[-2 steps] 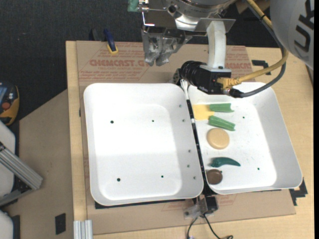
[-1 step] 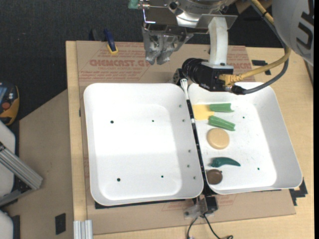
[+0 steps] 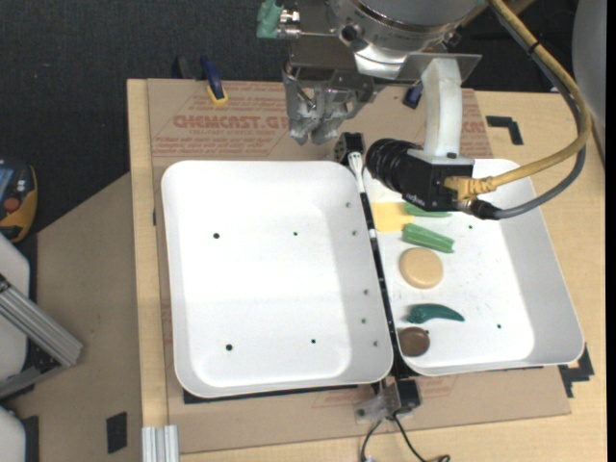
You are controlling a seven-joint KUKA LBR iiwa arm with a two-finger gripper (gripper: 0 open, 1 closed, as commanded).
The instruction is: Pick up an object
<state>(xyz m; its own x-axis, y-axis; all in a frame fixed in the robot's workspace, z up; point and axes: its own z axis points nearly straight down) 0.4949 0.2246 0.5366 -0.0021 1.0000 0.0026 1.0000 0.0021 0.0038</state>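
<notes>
My gripper (image 3: 316,121) hangs under the grey wrist at the top of the view, over the cardboard just behind the back edge of the left bin (image 3: 192,258). Nothing can be seen held in it. The objects lie in the right bin (image 3: 539,287), along its left side: a yellow piece (image 3: 387,218), a green block (image 3: 428,238), a round tan disc (image 3: 422,269), a curved teal piece (image 3: 436,313) and a small brown lump (image 3: 414,342). The gripper is well behind and to the left of all of them.
A black fitting with a yellow hose (image 3: 416,179) overhangs the back of the right bin. A blue and yellow clamp (image 3: 213,81) sits on the cardboard sheet (image 3: 231,114) at the back left. Metal framing (image 3: 29,320) stands at the far left.
</notes>
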